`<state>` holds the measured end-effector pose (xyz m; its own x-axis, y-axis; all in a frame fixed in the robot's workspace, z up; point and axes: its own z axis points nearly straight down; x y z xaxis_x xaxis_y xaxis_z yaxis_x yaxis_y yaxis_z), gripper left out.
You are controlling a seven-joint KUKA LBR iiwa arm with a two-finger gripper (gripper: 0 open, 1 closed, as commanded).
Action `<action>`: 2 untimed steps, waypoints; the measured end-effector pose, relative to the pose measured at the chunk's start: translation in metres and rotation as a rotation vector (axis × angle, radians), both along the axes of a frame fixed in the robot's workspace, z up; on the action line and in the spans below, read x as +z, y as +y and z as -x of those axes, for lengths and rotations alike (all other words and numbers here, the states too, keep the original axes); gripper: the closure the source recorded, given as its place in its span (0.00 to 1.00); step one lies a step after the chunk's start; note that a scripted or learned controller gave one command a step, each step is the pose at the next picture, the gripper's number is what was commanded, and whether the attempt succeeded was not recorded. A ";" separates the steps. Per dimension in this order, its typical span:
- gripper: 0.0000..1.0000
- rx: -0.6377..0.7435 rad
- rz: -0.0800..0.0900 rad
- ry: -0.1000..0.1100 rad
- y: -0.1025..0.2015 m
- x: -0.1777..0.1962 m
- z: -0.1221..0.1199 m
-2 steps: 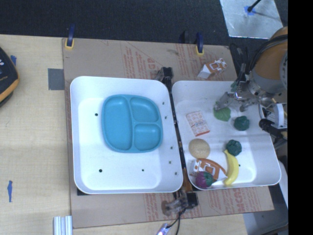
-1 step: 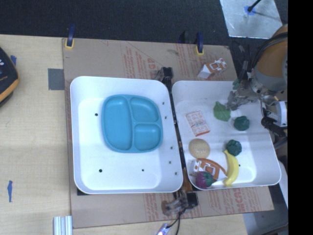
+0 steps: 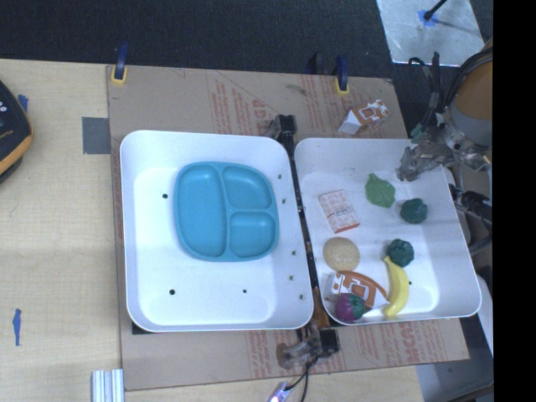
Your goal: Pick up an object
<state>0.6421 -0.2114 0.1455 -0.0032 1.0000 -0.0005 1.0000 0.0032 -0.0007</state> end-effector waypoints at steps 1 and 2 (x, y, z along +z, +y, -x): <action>1.00 0.001 -0.001 0.004 0.012 -0.045 -0.014; 1.00 0.001 0.000 0.000 0.011 -0.030 -0.014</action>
